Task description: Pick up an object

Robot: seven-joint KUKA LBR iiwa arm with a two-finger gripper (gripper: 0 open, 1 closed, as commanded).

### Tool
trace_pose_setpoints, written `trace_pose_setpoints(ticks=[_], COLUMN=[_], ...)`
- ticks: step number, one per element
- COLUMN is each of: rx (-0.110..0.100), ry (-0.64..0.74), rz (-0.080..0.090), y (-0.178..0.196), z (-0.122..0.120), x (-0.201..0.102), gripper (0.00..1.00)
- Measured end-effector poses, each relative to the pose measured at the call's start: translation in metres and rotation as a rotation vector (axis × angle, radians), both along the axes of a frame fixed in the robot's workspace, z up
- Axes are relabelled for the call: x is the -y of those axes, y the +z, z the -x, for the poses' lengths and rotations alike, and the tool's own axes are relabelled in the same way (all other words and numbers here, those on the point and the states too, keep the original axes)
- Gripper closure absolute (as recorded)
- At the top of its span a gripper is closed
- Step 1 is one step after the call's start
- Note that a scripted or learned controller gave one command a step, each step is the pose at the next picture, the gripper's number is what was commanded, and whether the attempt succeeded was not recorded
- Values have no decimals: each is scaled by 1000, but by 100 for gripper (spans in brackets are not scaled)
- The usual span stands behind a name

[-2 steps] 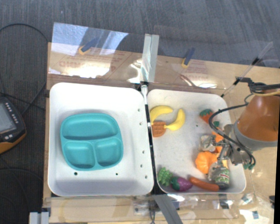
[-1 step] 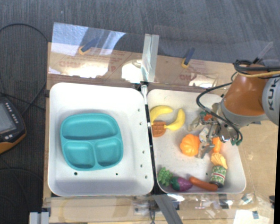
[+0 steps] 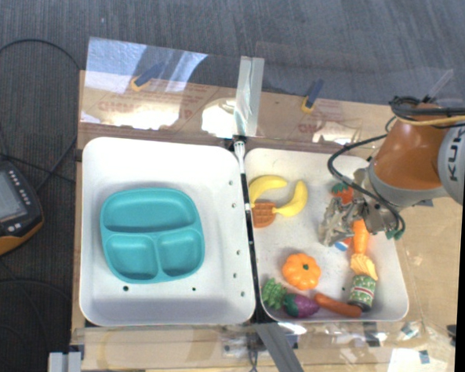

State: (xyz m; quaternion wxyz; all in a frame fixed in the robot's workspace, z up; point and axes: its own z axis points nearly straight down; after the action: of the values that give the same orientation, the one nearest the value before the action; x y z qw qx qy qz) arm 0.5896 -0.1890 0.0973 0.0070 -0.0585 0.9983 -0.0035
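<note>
Reaching in from the right, the gripper [image 3: 342,222] is hanging low inside the right bin [image 3: 394,309], and whether it is apart or together cannot be told. An orange carrot [image 3: 360,237] is lying just beside it toward the right, with a corn piece [image 3: 364,266] just below. A banana [image 3: 281,194] is lying near the divider, well apart from the gripper.

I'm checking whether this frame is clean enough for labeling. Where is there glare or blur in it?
Camera view: strong glare on the clear panels behind the bins; the teal plate and banana look evenly lit and sharp; the pincer is a murky, indistinct shape above the right bin.
</note>
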Motion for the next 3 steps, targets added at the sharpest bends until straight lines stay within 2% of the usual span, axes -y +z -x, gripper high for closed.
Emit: trace_pose_setpoints(ticks=[1,2,3], rx=[5,-5,5], ry=[-313,-732,-732], rz=[-6,-9,-9], y=[-4,-7,-8], z=[82,65,62], x=[-30,-38,-38], gripper=[100,100,0])
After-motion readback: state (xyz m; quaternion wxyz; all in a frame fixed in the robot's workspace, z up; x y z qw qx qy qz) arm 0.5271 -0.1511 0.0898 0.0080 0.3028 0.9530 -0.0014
